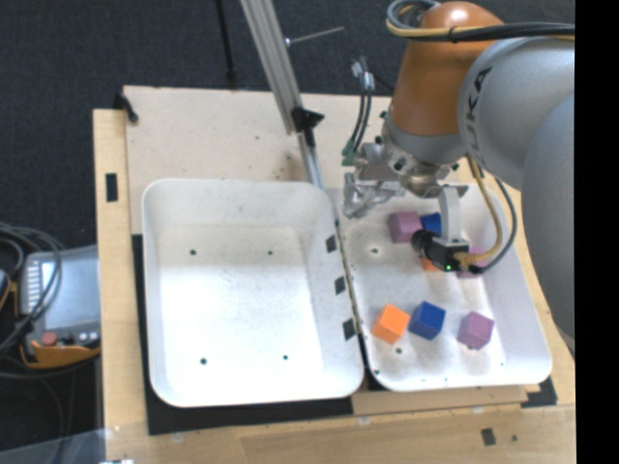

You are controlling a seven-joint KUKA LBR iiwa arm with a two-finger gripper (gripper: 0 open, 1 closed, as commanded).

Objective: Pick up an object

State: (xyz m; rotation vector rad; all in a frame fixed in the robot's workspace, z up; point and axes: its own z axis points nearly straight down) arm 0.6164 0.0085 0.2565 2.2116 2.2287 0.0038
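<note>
My gripper [362, 199] hangs under the orange wrist band over the far left corner of the right bin [522, 370], close to the wall shared with the left bin. Just to its right lie a purple cube [403, 226] and a small blue block [431, 223] touching each other. Nearer the front sit an orange cube [391, 323], a blue cube [427, 319] and another purple cube [475, 330]. Nothing shows in the gripper. The arm's body hides the far right part of this bin.
The left bin [155, 259] stands beside the right one. A slanted aluminium post [276, 61] rises behind the bins, close to the gripper. A black wrist module with a green light [447, 256] hangs over the right bin. Cables and a box lie left of the bench.
</note>
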